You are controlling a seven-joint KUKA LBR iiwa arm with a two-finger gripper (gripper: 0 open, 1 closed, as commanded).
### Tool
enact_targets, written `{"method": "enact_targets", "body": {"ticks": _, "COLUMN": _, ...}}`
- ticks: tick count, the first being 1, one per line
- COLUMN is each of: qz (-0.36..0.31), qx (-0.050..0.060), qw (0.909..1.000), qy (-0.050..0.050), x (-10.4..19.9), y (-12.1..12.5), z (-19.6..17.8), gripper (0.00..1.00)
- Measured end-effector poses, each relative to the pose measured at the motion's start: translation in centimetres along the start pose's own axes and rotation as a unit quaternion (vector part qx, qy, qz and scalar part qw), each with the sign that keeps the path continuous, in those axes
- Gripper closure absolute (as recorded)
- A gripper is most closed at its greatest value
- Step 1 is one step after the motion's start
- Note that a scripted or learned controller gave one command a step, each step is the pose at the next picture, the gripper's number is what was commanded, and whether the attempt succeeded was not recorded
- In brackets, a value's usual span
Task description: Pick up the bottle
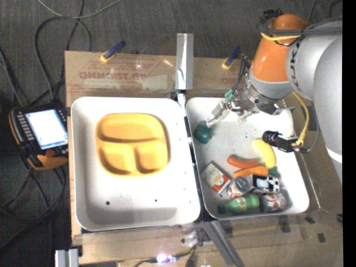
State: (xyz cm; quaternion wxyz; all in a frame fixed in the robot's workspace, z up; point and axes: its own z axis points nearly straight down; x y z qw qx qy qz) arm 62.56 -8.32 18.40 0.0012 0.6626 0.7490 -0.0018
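The green bottle (240,203) lies on its side at the near wall of the right bin (300,204), and everything below is placed relative to it. The gripper (225,109) hangs far from the bottle, over the opposite end of the same bin, with its fingers spread and nothing between them.

The main risk is the crowding. A can (272,202) lies just beside the bottle's one end, a red and white can (240,187) touches it from behind, and a small carton (216,178) stands near its cap end. If the spread fingers come down across the bottle, one finger probably lands on a neighbour, or on the bin wall, and the bottle rolls away. Because it is round and lying flat, a grasp along its length would likely slip.

Beyond the bottle, a carrot (243,162), a banana (266,152) and a black and white object (261,182) fill the middle part. A dark green ball (203,133) sits far from the bottle, close under the gripper. The open floor is between this ball and the carton, so this side seems the freest way in. The left bin (78,166) holds a yellow tray (132,143), well apart from the bottle.
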Motion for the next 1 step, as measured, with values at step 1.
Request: {"method": "enact_targets", "body": {"ticks": 1, "qz": 0.000, "qx": 0.001, "qw": 1.0000, "qy": 0.001, "x": 0.01, "y": -0.02, "z": -0.82, "gripper": 1.00}}
